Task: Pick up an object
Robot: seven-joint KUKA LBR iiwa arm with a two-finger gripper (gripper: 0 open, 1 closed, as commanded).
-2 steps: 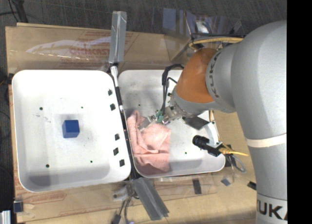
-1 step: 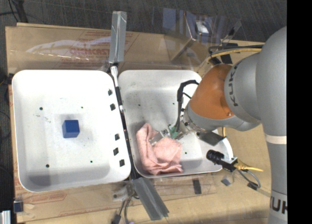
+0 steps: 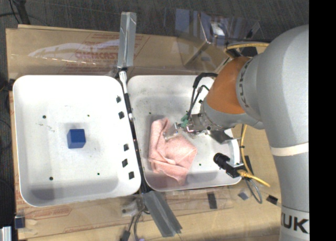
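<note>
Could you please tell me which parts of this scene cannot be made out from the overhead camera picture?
- The gripper, camera view: too small and tangled with cabling to judge its state, or whether it touches the crumpled pink cloth.
- Right white bin, camera view: its right side is hidden under the grey and orange arm.
- Small blue cube in the left white bin, camera view: its underside and far faces are unseen.

arm (cut off right) over bin

pink cloth fills right bin floor
</note>
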